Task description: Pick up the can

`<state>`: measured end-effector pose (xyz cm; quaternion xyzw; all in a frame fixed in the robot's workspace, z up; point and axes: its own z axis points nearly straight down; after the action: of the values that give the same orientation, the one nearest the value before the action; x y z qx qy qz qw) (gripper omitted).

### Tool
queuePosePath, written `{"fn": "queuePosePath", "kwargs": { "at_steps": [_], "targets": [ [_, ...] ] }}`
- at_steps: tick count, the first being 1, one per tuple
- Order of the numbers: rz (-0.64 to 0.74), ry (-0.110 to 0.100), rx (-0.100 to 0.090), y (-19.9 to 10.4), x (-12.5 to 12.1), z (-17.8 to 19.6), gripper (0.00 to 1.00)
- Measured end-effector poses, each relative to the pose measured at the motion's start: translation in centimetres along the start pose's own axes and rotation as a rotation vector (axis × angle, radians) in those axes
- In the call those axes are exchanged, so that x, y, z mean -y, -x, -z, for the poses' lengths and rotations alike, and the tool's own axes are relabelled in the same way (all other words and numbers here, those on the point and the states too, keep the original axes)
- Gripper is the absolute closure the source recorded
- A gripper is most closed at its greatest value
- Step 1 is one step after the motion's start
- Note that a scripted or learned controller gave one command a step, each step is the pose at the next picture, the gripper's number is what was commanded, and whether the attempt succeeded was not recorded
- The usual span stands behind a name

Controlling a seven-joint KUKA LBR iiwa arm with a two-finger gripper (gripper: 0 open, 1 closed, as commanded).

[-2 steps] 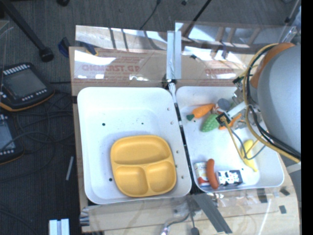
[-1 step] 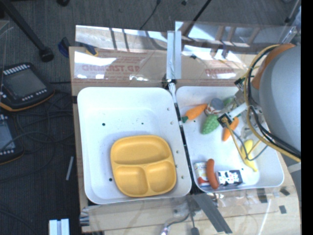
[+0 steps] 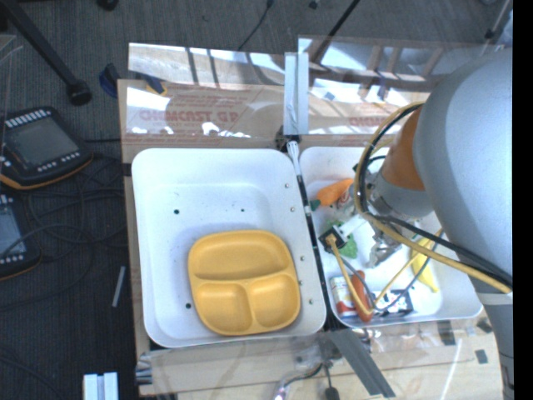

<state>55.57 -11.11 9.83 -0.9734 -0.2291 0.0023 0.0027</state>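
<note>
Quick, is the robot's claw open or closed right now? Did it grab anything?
Gripper: it is down in the right bin among the clutter, but the arm's own bulk covers it, so open, closed or holding something cannot be told.

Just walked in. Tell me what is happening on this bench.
A grey robot arm with an orange band reaches in from the right over the right bin, which holds a clutter of small items, among them an orange one and a red one. Its end effector is down among them, hidden by the arm and cables. The job is to pick up a can, but I cannot make one out. The left bin holds a yellow divided plate.
</note>
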Motion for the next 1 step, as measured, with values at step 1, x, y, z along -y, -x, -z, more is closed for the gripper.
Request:
{"fn": "queuePosePath", "kwargs": {
  "at_steps": [1],
  "targets": [
    [-0.261, 0.017, -0.019, 1.4, 1.68, -0.68, 0.0]
  ]
}}
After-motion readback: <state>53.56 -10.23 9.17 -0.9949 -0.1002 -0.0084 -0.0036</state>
